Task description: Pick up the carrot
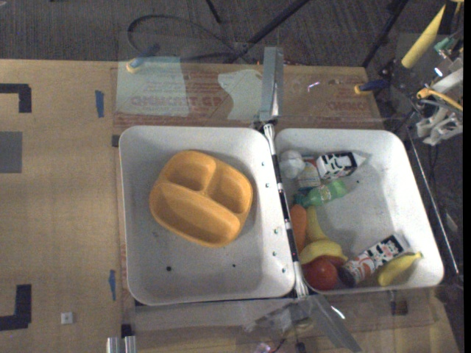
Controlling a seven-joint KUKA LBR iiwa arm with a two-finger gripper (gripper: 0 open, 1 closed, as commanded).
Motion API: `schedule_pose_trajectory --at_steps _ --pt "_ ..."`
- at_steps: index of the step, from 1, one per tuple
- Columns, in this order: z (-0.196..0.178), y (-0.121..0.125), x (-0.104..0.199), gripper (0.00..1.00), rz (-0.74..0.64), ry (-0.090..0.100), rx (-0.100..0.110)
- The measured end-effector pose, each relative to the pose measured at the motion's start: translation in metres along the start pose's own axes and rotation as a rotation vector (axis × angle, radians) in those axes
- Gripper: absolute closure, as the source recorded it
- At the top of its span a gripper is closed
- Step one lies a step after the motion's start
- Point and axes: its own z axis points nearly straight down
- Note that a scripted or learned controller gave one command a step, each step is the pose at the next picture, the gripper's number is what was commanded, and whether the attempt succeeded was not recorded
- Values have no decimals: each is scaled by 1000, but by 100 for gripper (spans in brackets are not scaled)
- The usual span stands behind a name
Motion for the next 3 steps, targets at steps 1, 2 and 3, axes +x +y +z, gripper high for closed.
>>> schedule_pose_trajectory --at_steps 1,2,3 --pt "-10 0 1 100 -1 0 -1" --pt "-21 0 2 100 -2 1 -2" --pt "-31 -1 2 100 -4 2 -4"
